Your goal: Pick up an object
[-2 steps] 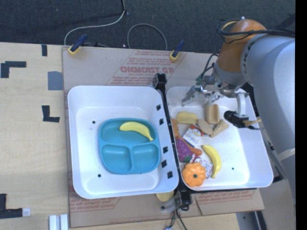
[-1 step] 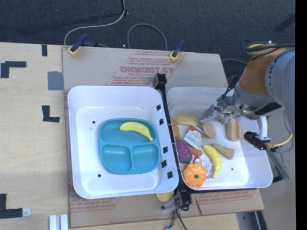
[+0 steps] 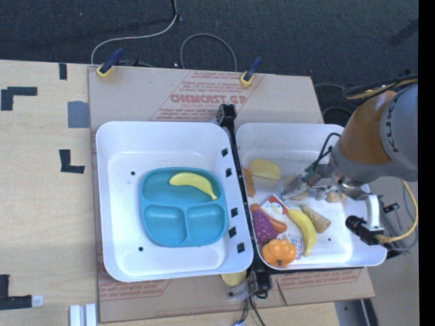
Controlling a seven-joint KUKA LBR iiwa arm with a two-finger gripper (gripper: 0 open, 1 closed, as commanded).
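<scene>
My gripper (image 3: 297, 186) is low inside the right bin (image 3: 299, 136), near its middle, reaching in from the right. Just left of it lies a pale yellow piece (image 3: 264, 169). Below it are a white and red packet (image 3: 275, 211), a yellow banana (image 3: 304, 230) and a tan stick-shaped piece (image 3: 317, 218). Purple grapes (image 3: 263, 227) and an orange fruit (image 3: 279, 252) sit at the bin's front left. A small tan lump (image 3: 335, 196) lies right beside the gripper. Nothing is visibly held.
The left bin (image 3: 115, 182) holds a blue divided plate (image 3: 182, 216) with a second banana (image 3: 195, 183) on it. A brown piece (image 3: 249, 181) lies against the divider between the bins. Cables hang at the arm's right side (image 3: 370, 228).
</scene>
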